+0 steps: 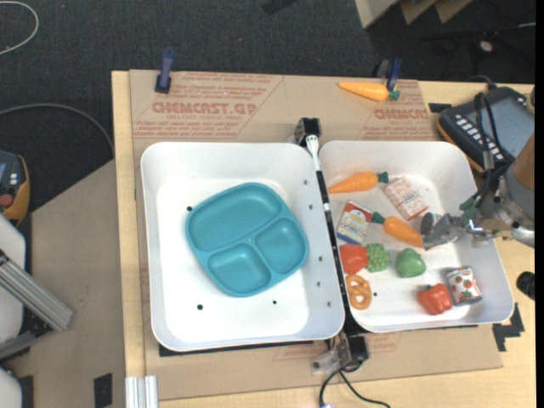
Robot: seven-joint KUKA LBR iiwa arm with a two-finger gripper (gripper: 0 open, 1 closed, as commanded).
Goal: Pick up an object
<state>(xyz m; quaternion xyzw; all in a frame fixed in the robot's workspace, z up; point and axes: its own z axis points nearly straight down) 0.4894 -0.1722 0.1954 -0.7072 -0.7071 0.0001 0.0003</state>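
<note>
Where bench (229,113) meets dark floor (170,15) — gripper (435,228) perhaps touching carrot (402,231)

The brown bench (212,109) has two white bins (170,253) on it, and a carrot (364,90) near the back

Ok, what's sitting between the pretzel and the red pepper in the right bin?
In the camera view, bare white bin floor separates the pretzel from the red pepper; the green pepper sits just above that stretch.

Dark carpet floor (170,15); cardboard-covered bench (255,100); even light.
</note>
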